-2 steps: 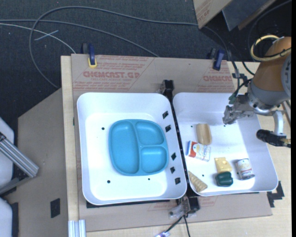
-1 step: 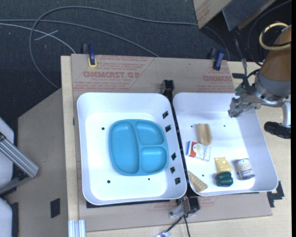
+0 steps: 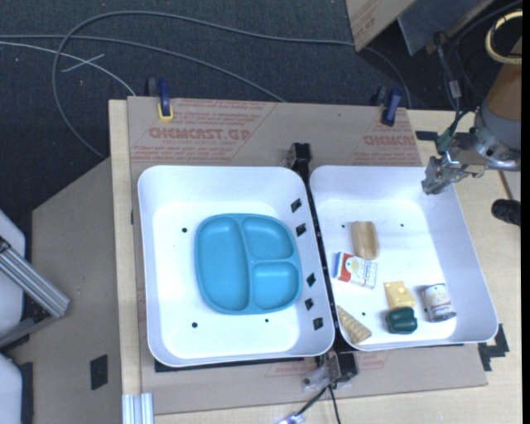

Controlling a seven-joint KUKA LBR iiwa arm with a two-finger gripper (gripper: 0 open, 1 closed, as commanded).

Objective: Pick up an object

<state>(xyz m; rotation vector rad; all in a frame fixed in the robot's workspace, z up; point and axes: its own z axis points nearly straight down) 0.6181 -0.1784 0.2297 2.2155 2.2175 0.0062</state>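
White right bin (image 3: 464,248) lies below end effector (image 3: 436,180), seemingly closed, gripping nothing

Dark grey carpeted floor (image 3: 66,108) lies beyond the pale wooden surface (image 3: 79,248). Thin grey cables (image 3: 83,58) loop across it, and a brown cardboard box (image 3: 373,18) sits at the top.
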